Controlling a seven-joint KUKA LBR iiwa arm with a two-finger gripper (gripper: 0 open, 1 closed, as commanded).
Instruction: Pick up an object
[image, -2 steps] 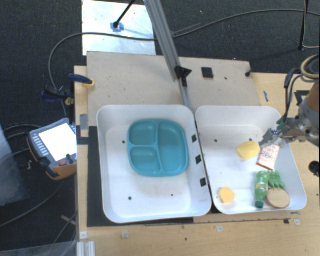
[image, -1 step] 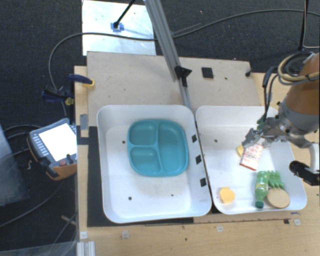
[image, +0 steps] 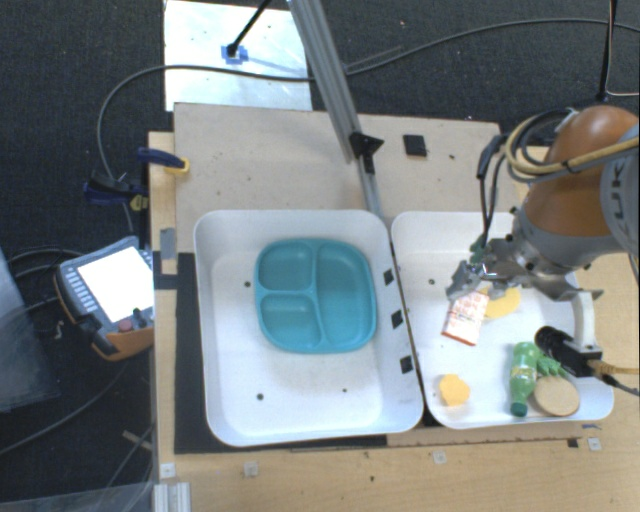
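Bins stand side by side on the surface (image: 260, 150). The left bin (image: 225, 390) carries a teal plate (image: 315, 295) with three compartments, lying flat near its middle. The right bin (image: 425, 240) holds the rest.

Near its front edge lies a small orange-yellow block (image: 454, 390). Further back a red and white packet (image: 465, 318) lies tilted. The gripper (image: 472, 278) hangs right over the packet's upper end, either touching it or just above it; the view does not settle which. How far the gripper is open cannot be told, since its tip is a small tangle of grey metal seen from above.

A yellow piece (image: 505, 303) lies just beside the packet, partly hidden under the wrist. To the right a green bottle (image: 521, 377) lies just beside a round tan disc (image: 556, 398) in the front right corner. The arm is cut off at the picture's right side.
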